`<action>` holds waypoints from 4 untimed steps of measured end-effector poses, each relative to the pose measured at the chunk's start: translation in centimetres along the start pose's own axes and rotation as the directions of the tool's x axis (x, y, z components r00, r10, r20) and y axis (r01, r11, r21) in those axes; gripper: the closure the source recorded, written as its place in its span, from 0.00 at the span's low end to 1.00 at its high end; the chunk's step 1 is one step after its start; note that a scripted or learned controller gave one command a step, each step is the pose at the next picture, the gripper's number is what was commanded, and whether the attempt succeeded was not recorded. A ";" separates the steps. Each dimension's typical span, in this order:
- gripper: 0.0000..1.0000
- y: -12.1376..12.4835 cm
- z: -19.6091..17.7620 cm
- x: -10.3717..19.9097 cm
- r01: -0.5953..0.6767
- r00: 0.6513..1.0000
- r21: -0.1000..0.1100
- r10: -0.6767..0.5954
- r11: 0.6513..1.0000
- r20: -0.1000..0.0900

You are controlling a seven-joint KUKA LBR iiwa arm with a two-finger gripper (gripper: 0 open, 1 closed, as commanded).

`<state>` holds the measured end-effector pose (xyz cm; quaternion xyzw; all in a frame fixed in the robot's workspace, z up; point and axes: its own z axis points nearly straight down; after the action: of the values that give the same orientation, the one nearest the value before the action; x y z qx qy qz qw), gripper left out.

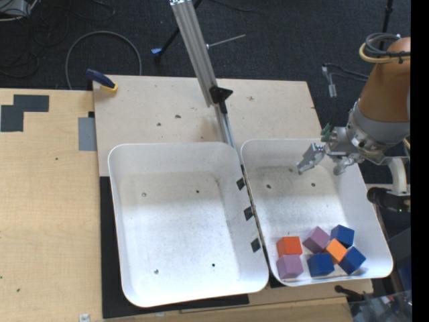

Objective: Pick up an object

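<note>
Several small blocks huddle in the near corner of the right bin (268, 180): a red-orange block (289, 245), two purple blocks (289, 266) (316, 239), a small orange block (336, 249) and three blue blocks (342, 235) (321, 264) (352, 259). My gripper (325, 162) hangs over the far right part of that bin, well behind the blocks. It is open, its two fingers spread apart with nothing between them.
The left bin (120, 180) lies beside the right one, with a divider carrying black clips between them. A slanted metal rail (198, 52) rises behind the bins. A blue and yellow clamp (100, 79) sits at the board's far left corner.
</note>
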<state>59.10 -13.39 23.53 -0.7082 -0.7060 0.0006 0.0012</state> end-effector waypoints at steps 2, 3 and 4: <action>0.00 -3.0 4.1 -0.8 -0.004 1.000 0.006 0.004 1.000 0.003; 0.00 -0.9 -9.6 3.3 0.005 1.000 -0.009 -0.005 1.000 0.002; 0.00 1.2 -11.8 13.3 0.011 1.000 -0.003 -0.011 1.000 -0.001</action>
<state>60.35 -0.08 35.37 -0.7044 -0.7098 -0.0011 0.0004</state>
